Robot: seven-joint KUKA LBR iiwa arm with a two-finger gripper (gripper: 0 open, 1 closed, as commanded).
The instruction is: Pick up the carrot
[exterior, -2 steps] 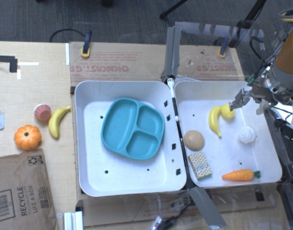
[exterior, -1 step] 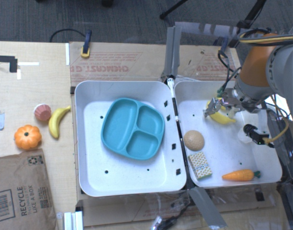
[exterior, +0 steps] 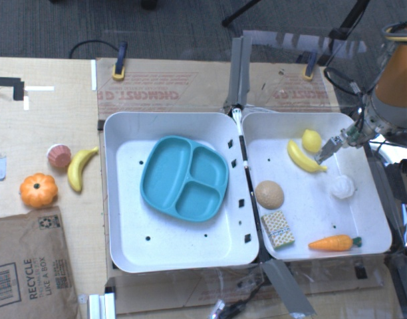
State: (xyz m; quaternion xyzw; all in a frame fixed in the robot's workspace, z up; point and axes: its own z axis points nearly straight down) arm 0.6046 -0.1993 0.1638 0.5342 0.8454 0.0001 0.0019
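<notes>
Carrot (exterior: pixel 333 243) lies flat in the right bin (exterior: pixel 383 198), at the near right corner, leaf end toward the right wall. The hand (exterior: pixel 328 149) is at the far side of that bin, just beside the banana (exterior: pixel 304 158) and lemon (exterior: pixel 312 140), well apart from the carrot; whether it is released or clenched cannot be determined. Risk: descending here would contact the banana instead. The nearby wall may obstruct a grasp at the carrot.
</notes>
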